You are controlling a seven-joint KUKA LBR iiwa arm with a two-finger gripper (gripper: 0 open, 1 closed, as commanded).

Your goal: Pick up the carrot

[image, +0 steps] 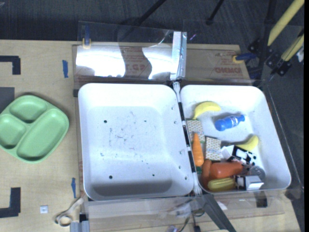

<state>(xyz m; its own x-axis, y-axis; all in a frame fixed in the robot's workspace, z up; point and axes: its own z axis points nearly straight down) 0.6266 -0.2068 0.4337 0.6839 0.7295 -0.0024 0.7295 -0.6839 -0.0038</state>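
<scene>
- A loop of beige cord [66, 215] lies on the wooden bench [38, 187] at the near edge, at about 7 o'clock from the left shallow white bin [91, 110].
- In the right shallow white bin [270, 129], the near corner holds a yellow cob-shaped toy [219, 184], with a small white-and-grey box [252, 181] just at its 3 o'clock.
- A red-orange rounded plastic piece [223, 169] touches the cob at its 12 o'clock.
- The slim orange carrot [197, 150] lies along the right bin's left wall, pointing 12 to 6 o'clock. Its lower end meets the red-orange piece, and nothing lies over it.
- A patterned flat card [212, 147] sits at the carrot's 3 o'clock; a black-and-white object [241, 154] and a small yellow curved piece [251, 141] lie beyond that.
- A blue plastic bottle [228, 122] lies on its side at the carrot's 1 o'clock.
- A yellow rounded fruit [206, 109] rests farther back, at the carrot's 12 o'clock.
- A pale green divided plate [31, 127] sits on the bench at 9 o'clock from the left bin.
- A clear plastic panel [130, 57] stands behind the bins.
</scene>
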